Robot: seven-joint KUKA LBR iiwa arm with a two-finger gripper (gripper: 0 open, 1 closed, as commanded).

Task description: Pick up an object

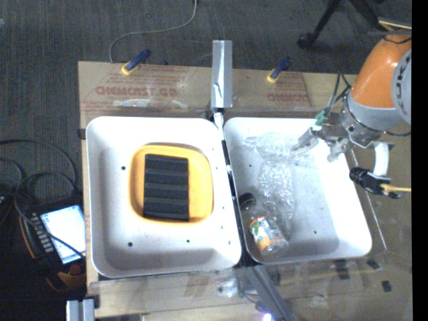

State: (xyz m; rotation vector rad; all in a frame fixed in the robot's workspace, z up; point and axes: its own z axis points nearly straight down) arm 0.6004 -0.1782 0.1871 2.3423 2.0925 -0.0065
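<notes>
Dark carpet surrounds the counter (100, 92). Approach step: tool (319, 142), fingers spread and holding nothing, hovers over the right bin (348, 236), above the crumpled plastic bottle (271, 206). Next: descend onto the bottle.

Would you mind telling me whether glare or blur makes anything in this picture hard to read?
Camera view: the clear plastic bottle blends into the white right bin; the claw is small and soft-edged; the yellow tray reads sharply.
</notes>
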